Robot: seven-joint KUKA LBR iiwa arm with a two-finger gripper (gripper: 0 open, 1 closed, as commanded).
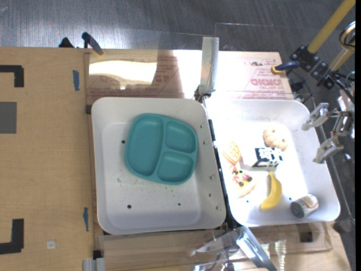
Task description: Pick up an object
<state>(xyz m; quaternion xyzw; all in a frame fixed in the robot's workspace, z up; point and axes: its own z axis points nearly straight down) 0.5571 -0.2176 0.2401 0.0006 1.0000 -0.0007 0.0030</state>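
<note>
Two white bins sit side by side on the bench: the left bin (107, 168) and the right bin (248, 114), their inner rims touching. A cardboard sheet (42, 151) covers the bench left of them.

The left bin holds one teal plate (161, 148) with three compartments, lying flat near the bin's middle.

The right bin holds six small things, any of which fits the task. One yellow banana (272, 192) lies towards the near edge. Just left of it is one flat toy pizza slice (243, 180), and above that one orange waffle-like piece (232, 151). One black-and-white toy (267, 157) sits in the middle, touching one pale round lump (274, 138) behind it. One small can (303, 205) lies on its side in the near right corner, close to the banana's tip.

The gripper (322, 134) hangs over the right bin's right rim, its two metal fingers (316, 117) spread apart with nothing between them, well clear of all six things.
</note>
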